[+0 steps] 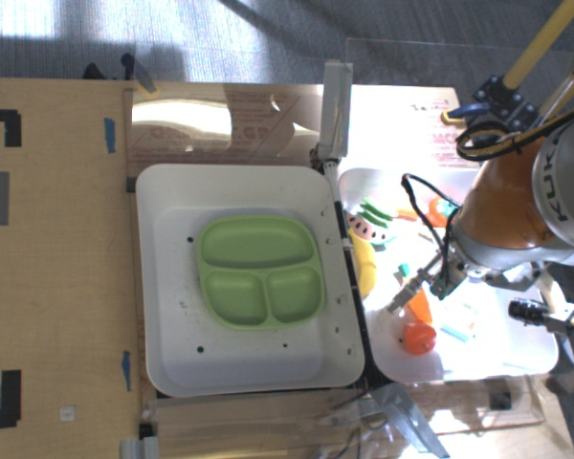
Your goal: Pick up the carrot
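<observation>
A: Two shallow white bins side by side on the bench. Left white bin (163,256) holds a green three-compartment plastic plate (260,269), lying flat near the bin's middle.

B: And the right white bin (517,352)?

A: Crowded and washed out by glare. Grey arm with orange band (502,204) reaches down over it from the right. Two-finger gripper (416,293) sits low, left of the arm's wrist.

B: Fingers?

A: Cannot tell whether spread or pressed together; they read as one grey bar at this slant.

B: Carrot?

A: Small orange carrot-shaped toy (418,306) directly below the gripper, touching or nearly so. Cannot confirm it is between the fingers. A round red-orange plastic piece (420,338) lies just below the carrot.

B: Other items relative to the carrot?

A: Yellow banana-shaped toy (364,264) to its left, against the divider between bins. Watermelon-slice toy with red flesh and dark seeds (365,226) above the banana. Green leafy toy piece (377,211) just above that. Small light-blue piece (454,332) to the carrot's right.
</observation>
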`<state>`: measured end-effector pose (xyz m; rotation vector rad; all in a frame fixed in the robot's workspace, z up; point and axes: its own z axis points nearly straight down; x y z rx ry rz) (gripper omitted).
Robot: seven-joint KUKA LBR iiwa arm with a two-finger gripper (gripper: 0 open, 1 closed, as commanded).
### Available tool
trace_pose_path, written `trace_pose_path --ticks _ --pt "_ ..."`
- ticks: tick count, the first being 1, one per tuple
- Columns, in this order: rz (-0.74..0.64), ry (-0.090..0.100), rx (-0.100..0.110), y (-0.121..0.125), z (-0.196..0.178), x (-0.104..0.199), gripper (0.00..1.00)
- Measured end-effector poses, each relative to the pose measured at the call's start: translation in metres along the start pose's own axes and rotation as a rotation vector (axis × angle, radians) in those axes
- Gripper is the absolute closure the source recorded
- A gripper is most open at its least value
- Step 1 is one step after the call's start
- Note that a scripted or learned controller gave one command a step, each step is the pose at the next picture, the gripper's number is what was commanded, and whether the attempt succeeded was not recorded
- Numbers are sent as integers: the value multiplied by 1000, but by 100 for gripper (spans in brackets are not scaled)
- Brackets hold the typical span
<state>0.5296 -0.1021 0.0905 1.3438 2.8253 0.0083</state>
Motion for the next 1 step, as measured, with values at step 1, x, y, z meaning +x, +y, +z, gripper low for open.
trace_pose_path --ticks 1 --pt "-2 -8 -6 2 -13 -2 100"
